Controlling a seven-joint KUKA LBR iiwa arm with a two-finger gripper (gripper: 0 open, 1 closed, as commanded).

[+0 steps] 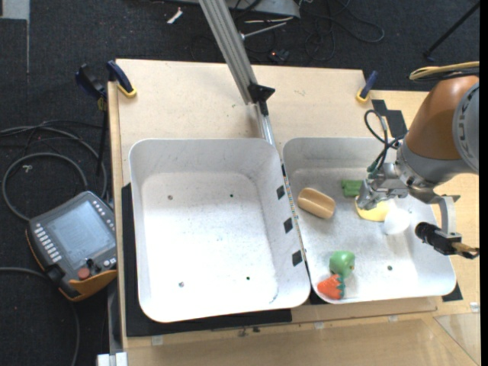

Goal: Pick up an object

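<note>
Two white bins are seen on the table [191,90], side by side. The left bin [145,166] is the bigger-looking one in this view. The right bin [320,155] has the toys in it.

Five small things can be counted in the right bin. 1 tan bread roll [316,203] is lying near the bin's left wall. 1 small green block [351,188] is set a bit to the right of the roll. 1 yellow thing [373,213] is placed just right of the block, partly hidden. 1 green round toy [342,262] is found near the front rim, & 1 red-orange toy [329,286] is touching it, right at the front edge.

One arm [446,132] is seen coming in from the right, w/ its orange band up top. The gripper [374,197] is held low, right on top of the yellow thing, just beside the green block. Its tips are too small & dark to be made out, so how wide it is can't be told, & no toy can be seen held in it.

1 control pad [72,239] w/ a screen is lying on the floor, left of the table. 1 metal pole [229,40] is slanted over the table's back.
</note>
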